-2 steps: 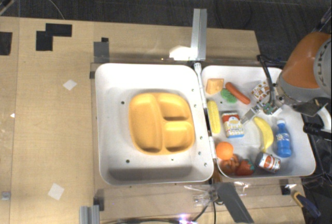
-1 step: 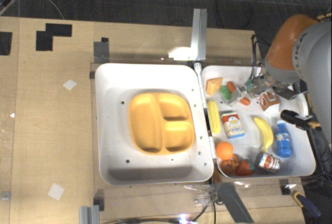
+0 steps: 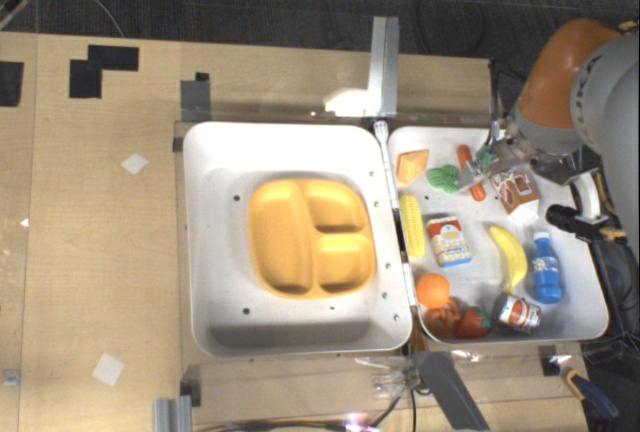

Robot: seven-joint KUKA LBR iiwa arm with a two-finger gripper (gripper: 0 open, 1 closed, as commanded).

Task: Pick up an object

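The right bin [image 3: 590, 320] holds several small items. Along its far side lie an orange wedge [image 3: 412, 165], a green leafy piece [image 3: 445, 178], a thin red piece [image 3: 470, 170] and a brown carton [image 3: 518, 188]. Nearer are a corn cob [image 3: 411, 225], a red and white box [image 3: 449, 240], a banana [image 3: 510, 257], a blue bottle [image 3: 545, 268], an orange [image 3: 433, 290], a red fruit [image 3: 462, 320] and a can [image 3: 517, 312]. My gripper [image 3: 497, 156] hangs low over the bin's far right part, between the red piece and the brown carton. Nothing visible is lifted.
The left bin [image 3: 215, 220] carries a yellow divided tray [image 3: 305, 235] in its middle. A metal post [image 3: 384, 70] stands behind the seam between the bins. The arm's orange band [image 3: 560, 70] and grey wrist cover the right bin's far right corner.
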